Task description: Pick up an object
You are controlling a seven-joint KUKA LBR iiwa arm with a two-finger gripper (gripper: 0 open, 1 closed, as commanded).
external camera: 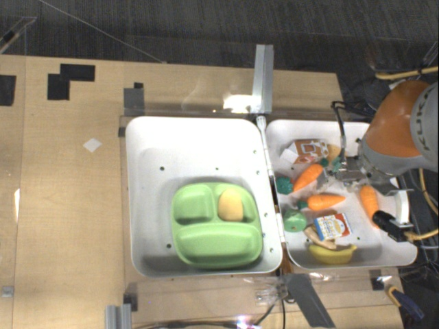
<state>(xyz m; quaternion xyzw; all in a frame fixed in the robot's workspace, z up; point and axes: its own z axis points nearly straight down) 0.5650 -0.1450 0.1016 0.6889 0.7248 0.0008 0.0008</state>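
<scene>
Gripper [345, 172] low in right bin [401, 252] among smooth plastic carrots [325, 201]; can't tell its grip. Left bin [147, 184]: glossy green divided tray [216, 242] w/ rounded yellow lemon [231, 204]. Banana [333, 253] at front.

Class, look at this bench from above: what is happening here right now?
A grey robot arm with an orange band reaches in from the right over the right white bin, which holds toy food: three orange carrots, a yellow banana, two small printed cartons and some green pieces. Its gripper sits low among the carrots; nothing is visibly lifted yet. The left white bin holds a green divided tray with a yellow egg-shaped toy in one compartment.
</scene>
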